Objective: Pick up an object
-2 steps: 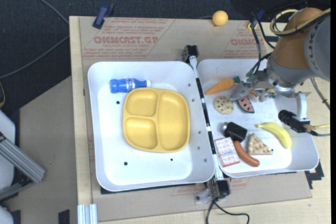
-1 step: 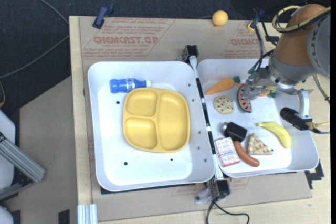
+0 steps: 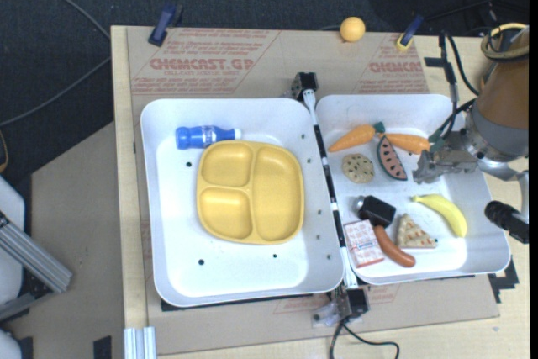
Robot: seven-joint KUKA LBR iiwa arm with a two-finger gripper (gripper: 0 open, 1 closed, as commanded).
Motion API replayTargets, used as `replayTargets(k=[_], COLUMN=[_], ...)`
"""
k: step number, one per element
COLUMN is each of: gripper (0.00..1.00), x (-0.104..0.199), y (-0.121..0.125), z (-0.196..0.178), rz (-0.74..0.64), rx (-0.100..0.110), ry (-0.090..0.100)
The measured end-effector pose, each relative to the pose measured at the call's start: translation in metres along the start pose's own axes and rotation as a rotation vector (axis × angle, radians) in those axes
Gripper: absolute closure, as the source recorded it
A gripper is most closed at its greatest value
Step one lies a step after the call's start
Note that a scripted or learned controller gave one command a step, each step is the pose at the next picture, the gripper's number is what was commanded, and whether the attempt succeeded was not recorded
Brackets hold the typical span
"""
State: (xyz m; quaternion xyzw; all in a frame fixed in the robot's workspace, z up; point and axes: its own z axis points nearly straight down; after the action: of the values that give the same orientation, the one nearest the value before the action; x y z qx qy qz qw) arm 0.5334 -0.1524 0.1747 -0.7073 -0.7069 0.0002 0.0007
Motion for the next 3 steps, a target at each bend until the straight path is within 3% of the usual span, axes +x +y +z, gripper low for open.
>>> replayTargets(k=[1,2,3], gripper=[0.00,0.00,0.00], x=[0.000,-0.001,0.011], y=[0.000,0.046,0.122], z=[0.000,0.091,0.093], rz=[0.000,-0.001,-0.002], rx=[0.000,0.000,0.021], ry=[0.001,-0.001,0.000])
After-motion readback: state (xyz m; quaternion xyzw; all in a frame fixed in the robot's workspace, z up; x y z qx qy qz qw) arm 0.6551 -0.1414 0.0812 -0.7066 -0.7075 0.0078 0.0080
